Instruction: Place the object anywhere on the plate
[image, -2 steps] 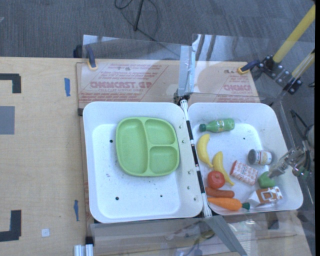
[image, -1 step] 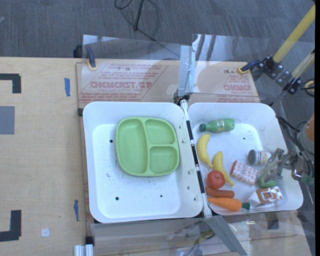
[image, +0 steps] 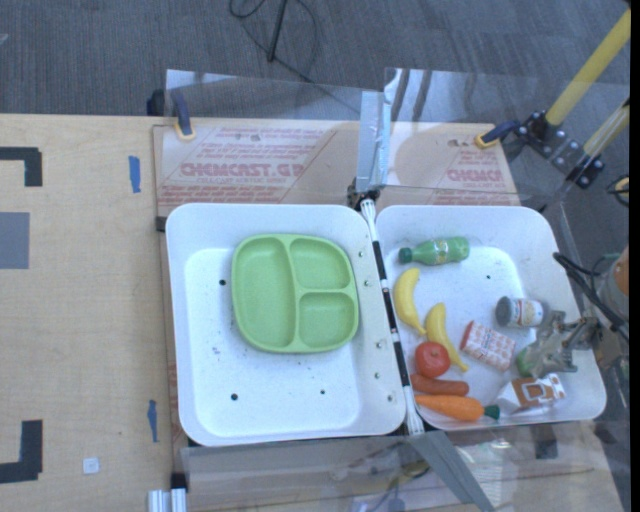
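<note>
— Where does the job stand?

— At the very start, by my reading. The green plate (image: 295, 293) lies in the left bin (image: 200, 400) with all three compartments bare. Every candidate object sits in the right bin (image: 545, 235): a green bottle (image: 436, 251) near the top, two bananas (image: 421, 313) just beside the divider, a tomato (image: 432, 358) touching the lower banana, a sausage (image: 441, 385) and a carrot (image: 453, 407) below it, a small can (image: 519, 311), a red-and-white packet (image: 487, 344) and a little carton (image: 538, 391) at the lower right.

— And the pincer (image: 553, 345)?

— It is low at the right side of that bin, between the can and the carton. It is a blurred grey shape; whether it is released or clenched I cannot tell, and I see nothing between its tips.

— So what does the next move call for?

— A secure grasp on one item, probably something close by such as the packet or carton, then a lift clear of the bin walls and a carry leftward over the divider to the plate.
</note>
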